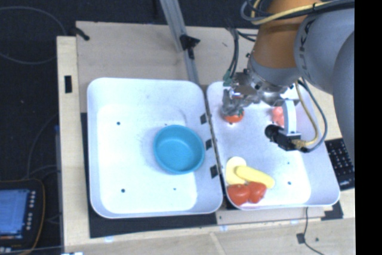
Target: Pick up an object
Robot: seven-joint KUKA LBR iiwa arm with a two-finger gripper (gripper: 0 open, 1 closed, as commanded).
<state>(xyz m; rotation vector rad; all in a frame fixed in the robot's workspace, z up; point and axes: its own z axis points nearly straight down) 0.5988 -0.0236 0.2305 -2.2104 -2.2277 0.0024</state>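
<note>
We see the gripper [233,109] low in the right bin [316,185], right over a small orange-red object [233,118]; we cannot tell whether it grips it. A yellow piece [249,174] and red piece [246,193] lie near the front. The left bin [107,128] holds a blue bowl [178,149].

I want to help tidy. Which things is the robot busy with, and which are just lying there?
Busy with:
hand
small orange-red thing right under it

Just lying there:
blue bowl
yellow banana toy
red toy
pink thing
</note>
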